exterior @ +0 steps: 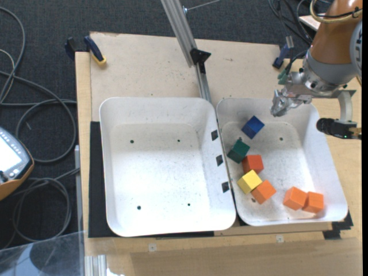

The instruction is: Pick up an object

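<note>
The right bin (322, 154) holds several blocks: a blue block (252, 126) near the back, a green block (238, 151) below it, then a red-orange block (252, 164), a yellow block (250, 181) and an orange block (263, 191) in a cluster. Two more orange blocks (304, 200) lie at the front right. My gripper (280, 108) hangs above the back edge of the right bin, up and to the right of the blue block, with nothing visible between its fingers.
The left bin (115, 154) sits beside the right one. A slanted metal rail (181, 25) crosses the back of the bench down to the gap between the bins. Clamps (95, 49) stand at the bench's back corners. Cables lie on the floor at left.
</note>
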